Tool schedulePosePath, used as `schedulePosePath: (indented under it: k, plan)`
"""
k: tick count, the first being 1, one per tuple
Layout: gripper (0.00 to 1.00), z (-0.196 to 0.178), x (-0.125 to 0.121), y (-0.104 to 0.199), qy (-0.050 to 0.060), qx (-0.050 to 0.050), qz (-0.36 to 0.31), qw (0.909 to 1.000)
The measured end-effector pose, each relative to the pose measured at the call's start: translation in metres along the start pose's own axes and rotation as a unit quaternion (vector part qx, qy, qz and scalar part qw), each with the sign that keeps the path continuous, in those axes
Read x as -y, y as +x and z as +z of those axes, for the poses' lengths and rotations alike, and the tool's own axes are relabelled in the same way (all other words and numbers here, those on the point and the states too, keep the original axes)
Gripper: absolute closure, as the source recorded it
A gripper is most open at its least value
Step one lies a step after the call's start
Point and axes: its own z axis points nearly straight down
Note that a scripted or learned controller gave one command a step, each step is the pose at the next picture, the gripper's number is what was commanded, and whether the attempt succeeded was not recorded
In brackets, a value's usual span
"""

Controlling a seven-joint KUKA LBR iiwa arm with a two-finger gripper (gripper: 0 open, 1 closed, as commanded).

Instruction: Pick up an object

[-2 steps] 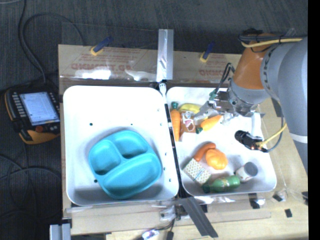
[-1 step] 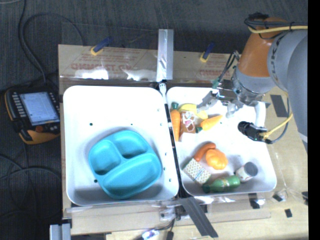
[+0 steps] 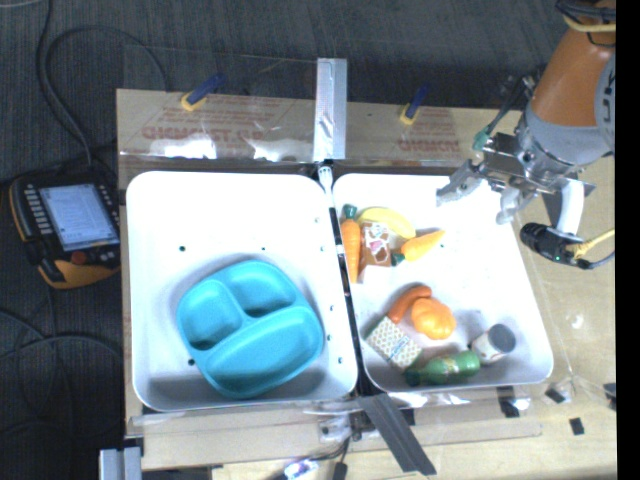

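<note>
The right bin [image 3: 520,268] holds several toy foods. A long carrot [image 3: 350,250] lies against its left wall, with a yellow banana [image 3: 387,219], a small printed packet [image 3: 378,247] and a short orange carrot [image 3: 421,244] beside it. Nearer the front sit an orange fruit [image 3: 433,319], a checkered box [image 3: 393,343], a green bottle-shaped piece [image 3: 443,368] and a grey can [image 3: 495,340]. My gripper [image 3: 480,197] hangs above the bin's back right corner, open, with nothing between its fingers [image 3: 455,187]. It is well apart from all the objects.
The left bin [image 3: 160,218] holds a blue divided plate [image 3: 250,325]. A handheld control pendant [image 3: 65,223] lies left of the bench. A metal divider post [image 3: 330,108] stands behind the bins. Cables trail off the arm at the right.
</note>
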Motion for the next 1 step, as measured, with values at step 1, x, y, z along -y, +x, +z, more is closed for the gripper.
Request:
schedulePosePath:
  k: [1]
  plan:
    - [0.00, 0.0935, -0.0155, 0.0156, 0.001, -0.001, -0.081, 0.9967]
